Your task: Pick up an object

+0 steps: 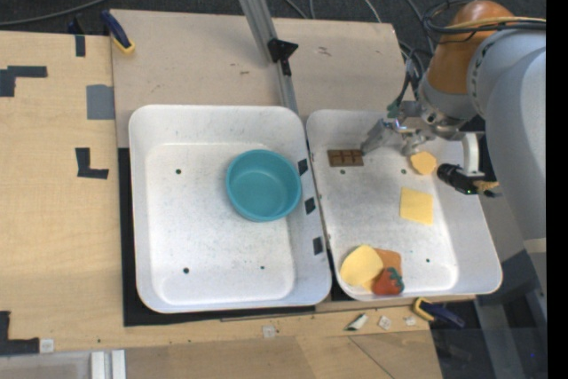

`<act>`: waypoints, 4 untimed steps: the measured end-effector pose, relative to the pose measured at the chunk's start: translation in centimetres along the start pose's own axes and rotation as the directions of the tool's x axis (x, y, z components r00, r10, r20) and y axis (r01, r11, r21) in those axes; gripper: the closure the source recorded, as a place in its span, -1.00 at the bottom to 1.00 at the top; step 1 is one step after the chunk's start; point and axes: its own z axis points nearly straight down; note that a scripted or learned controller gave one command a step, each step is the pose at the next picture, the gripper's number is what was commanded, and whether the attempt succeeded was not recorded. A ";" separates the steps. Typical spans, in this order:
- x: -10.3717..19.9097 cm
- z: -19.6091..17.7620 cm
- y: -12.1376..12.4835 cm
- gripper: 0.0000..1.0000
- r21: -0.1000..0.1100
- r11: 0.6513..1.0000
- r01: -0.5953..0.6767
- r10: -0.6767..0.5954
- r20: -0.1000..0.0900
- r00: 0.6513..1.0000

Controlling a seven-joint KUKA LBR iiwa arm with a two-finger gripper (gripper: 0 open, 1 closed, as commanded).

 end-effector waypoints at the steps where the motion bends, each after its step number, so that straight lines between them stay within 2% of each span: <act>1: 0.1 -1.2 0.0 1.00 0.001 1.000 0.002 -0.002 0.001 1.000; 2: 0.8 -6.4 -0.6 1.00 -0.004 1.000 0.000 0.000 -0.001 1.000; 3: -0.1 -11.8 -0.2 1.00 -0.006 1.000 0.000 0.000 0.000 1.000; 4: -0.5 -17.3 -1.0 1.00 -0.005 1.000 -0.001 0.001 0.000 1.000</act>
